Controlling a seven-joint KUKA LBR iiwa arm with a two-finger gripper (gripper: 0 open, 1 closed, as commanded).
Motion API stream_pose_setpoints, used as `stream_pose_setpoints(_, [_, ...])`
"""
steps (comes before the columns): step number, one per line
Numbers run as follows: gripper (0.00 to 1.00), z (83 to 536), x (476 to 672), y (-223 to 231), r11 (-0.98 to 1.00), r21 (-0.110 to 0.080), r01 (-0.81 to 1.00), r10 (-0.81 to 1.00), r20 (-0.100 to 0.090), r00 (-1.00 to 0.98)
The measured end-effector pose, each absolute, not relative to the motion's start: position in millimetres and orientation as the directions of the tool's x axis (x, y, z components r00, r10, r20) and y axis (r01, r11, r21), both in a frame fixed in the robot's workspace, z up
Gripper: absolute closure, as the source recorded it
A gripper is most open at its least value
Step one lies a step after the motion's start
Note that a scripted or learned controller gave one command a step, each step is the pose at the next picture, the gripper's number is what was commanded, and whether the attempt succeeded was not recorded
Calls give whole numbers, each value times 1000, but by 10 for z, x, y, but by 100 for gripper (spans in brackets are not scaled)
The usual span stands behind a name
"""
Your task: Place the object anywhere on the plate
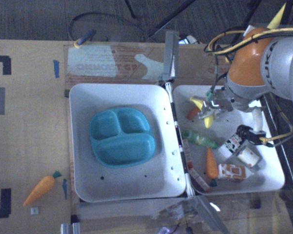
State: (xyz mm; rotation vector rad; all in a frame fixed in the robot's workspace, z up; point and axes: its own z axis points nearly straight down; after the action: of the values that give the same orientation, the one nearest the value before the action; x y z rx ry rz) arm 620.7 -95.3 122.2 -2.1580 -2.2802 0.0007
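Two white bins sit side by side on the bench [29, 130]. The left bin [80, 179] has one thing in it: a blue plate [122, 136] with three parts, one big and two small. The plate lies flat in the middle of that bin.

The right bin [274, 175] has lots of little toys. A yellow toy banana [207, 122] lies near the top of this bin. The gripper [209, 108] is right on top of the banana, so the middle of the banana is hidden and a yellow end pokes out at each side. I cannot tell if the gripper is open or closed, or if it has hold of the banana. The banana is in the right bin, well apart from the plate in the other bin.

Just beside the banana, on the side nearer the plate, is a small orange-red toy [193, 113], too small to name. Below that lies a long green toy [201, 140]. Lower down is a toy carrot [211, 164] with its green end pointing at the front wall. Next to the carrot is a little orange and white carton [232, 172], lying on its side. A small black and white pack [233, 141] sits a bit above the carton.

The grey arm [283, 62] with its orange band reaches over the top right corner of the right bin.

One more toy carrot [39, 190] lies out on the bench, left of the left bin, not in any bin
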Motion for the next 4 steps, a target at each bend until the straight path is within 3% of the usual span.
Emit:
stream_pose_setpoints(1, [100, 1852, 6033, -422, 17, 2, 1000, 1000, 0, -17])
stream_pose_setpoints(2, [100, 1849, 6081, 307, 275, 3, 961, 961, -1, -275])
stream_pose_setpoints(3, [0, 1850, 6082, 298, 274, 3, 962, 962, -1, -274])
stream_pose_setpoints(4, [100, 1955, 6093, 292, 271, 6, 962, 962, -2, -271])
